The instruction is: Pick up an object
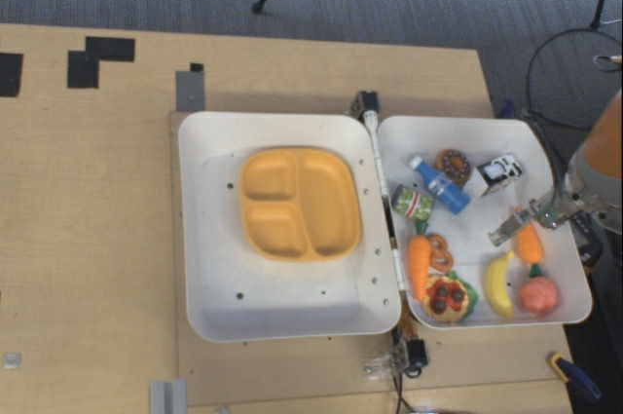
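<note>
Wooden bench point(88, 207) over grey carpet, two white bins at frame centre. Left bin point(209, 295) held orange divided plate point(297, 204). Right bin point(574, 290) held toy food. Gripper point(514, 229) at right edge, above small carrot point(529, 244); claw state could not be told. Nothing seen lifted; pick judged not yet done.

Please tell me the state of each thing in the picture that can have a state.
gripper: low over the right bin, holding nothing
orange divided plate: upright in the left bin, compartments bare
blue bottle: lying on its side
green can: lying on its side
banana: lying flat
</note>
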`<state>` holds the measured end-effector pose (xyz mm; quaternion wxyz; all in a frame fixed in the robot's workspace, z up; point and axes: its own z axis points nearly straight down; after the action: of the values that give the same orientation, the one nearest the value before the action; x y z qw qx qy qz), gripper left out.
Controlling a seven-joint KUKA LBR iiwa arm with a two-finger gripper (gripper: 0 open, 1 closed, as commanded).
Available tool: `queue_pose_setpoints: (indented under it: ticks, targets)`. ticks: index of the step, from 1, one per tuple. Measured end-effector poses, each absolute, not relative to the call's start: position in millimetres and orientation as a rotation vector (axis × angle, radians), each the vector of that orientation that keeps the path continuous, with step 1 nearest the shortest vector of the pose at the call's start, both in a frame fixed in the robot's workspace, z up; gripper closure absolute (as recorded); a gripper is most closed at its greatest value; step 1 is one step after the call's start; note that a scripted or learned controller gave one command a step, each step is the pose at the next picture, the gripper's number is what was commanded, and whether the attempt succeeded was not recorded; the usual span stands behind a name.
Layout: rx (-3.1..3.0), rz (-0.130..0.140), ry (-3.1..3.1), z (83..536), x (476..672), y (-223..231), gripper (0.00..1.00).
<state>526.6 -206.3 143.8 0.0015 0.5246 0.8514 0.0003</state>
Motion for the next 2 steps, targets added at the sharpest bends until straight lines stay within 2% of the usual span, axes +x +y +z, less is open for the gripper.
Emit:
queue_pose_setpoints:
  ticks: [1, 2]
  targets:
    - [1.35, 0.003, 2.829, 87, 542.1, -206, 0.0]
    - [0.719, -0.002, 3.045, 87, 506.4, -202, 0.0]
